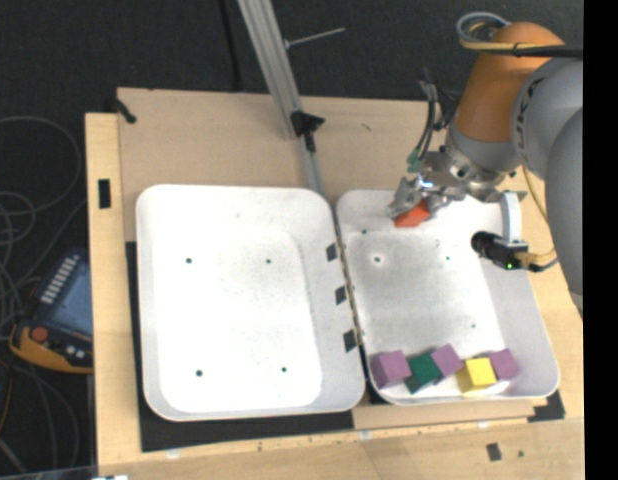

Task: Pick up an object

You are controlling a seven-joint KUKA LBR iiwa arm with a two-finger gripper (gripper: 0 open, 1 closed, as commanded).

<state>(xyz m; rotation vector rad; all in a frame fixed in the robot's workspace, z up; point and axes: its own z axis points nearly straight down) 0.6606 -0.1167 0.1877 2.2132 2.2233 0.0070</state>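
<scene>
End effector (pixel 417 196) above right bin (pixel 509 298) far edge, clamped on orange block (pixel 413 216) beneath it.

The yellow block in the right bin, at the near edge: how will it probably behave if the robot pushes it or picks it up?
The yellow block looks cube-shaped with flat faces, so it should slide, not roll. It seems small and solid, probably light and stiff. Purple blocks and the bin's rim crowd it, so a push would likely jam it.
</scene>
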